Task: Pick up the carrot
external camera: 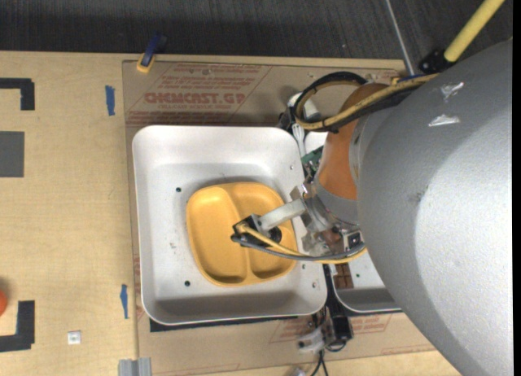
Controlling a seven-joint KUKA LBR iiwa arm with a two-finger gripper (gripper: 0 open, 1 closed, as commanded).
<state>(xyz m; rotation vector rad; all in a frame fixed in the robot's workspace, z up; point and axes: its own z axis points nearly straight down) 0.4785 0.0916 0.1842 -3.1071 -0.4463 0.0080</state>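
We read one marking with any confidence: large red letters, seemingly "CHEMCAST GP", printed on the brown cardboard sheet (244, 94) just beyond the far rim of the left white bin (155, 171). A finer red line runs above those letters, and more red print shows on the cardboard at the bin's near right corner. Both are too small for us to read.

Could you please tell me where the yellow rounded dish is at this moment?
In the camera view, the yellow rounded dish lies on the floor of the left shallow white bin, roughly in its middle and slightly toward its right wall.
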